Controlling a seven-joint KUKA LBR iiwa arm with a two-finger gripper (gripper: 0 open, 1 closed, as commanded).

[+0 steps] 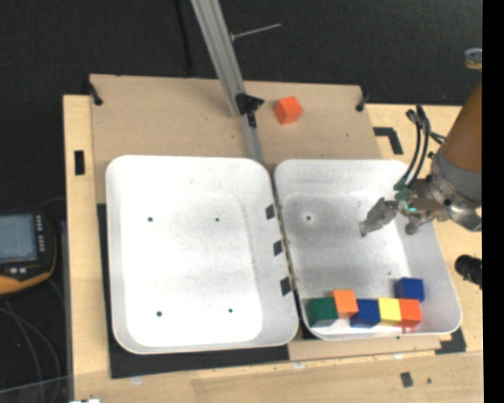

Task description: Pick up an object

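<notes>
Several coloured blocks line the front wall of the right bin [336,250]: a green one [322,311], an orange one [345,300], a blue one [366,312], a yellow one [390,310] and a red-orange one [411,312], with another blue block [410,289] just behind them. My gripper [393,222] hangs over the right bin's far right part, well behind the blocks. Its fingers [375,219] are open with nothing between them.
The left bin [189,250] lies beside the right one. An orange cube [287,110] sits on the bench behind the bins. A slanted metal rail [223,49] runs down to the gap between the bins. A handheld device [13,246] lies off the bench's left.
</notes>
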